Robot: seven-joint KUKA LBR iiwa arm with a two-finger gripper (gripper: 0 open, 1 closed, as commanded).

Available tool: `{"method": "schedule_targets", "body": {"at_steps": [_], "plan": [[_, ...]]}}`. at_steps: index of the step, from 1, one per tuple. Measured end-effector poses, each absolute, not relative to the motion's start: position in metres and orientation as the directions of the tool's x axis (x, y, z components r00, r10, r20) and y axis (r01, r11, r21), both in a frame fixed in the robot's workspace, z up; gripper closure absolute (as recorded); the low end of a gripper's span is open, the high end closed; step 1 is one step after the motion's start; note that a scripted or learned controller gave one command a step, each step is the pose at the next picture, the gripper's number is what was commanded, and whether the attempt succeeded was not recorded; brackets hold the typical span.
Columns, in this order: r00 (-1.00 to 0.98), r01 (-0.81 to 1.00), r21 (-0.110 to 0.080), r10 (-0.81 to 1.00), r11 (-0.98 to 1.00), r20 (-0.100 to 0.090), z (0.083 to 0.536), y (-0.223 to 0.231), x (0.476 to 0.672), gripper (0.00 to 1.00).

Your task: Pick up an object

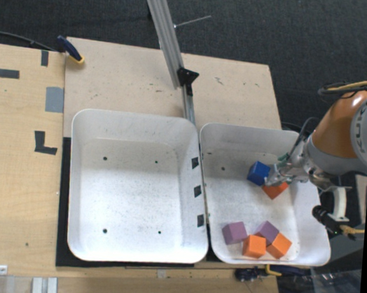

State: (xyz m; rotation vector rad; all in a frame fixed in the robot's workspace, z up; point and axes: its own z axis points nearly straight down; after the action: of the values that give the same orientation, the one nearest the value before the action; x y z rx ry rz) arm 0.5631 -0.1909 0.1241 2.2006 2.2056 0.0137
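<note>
White plastic is making up both bins, and taking the right bin (235,141) as the landmark, the left bin (129,182) is lying against its left wall while the grey arm (347,138) is reaching over its right rim. The gripper (282,173) is hanging over the bin's upper middle, touching a blue cube (258,173) and a red-orange block (274,190); whether it is grasping either I cannot tell. Two purple cubes (234,232) and two orange cubes (255,246) are clustering by the near wall, none bearing readable writing.
</note>
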Motion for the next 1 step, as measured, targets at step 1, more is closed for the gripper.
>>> {"method": "schedule_targets", "body": {"at_steps": [1], "plan": [[-0.001, 1.0, 0.003, 1.0, 0.001, -0.002, 0.1743, -0.1999, 0.5594, 1.0]]}}
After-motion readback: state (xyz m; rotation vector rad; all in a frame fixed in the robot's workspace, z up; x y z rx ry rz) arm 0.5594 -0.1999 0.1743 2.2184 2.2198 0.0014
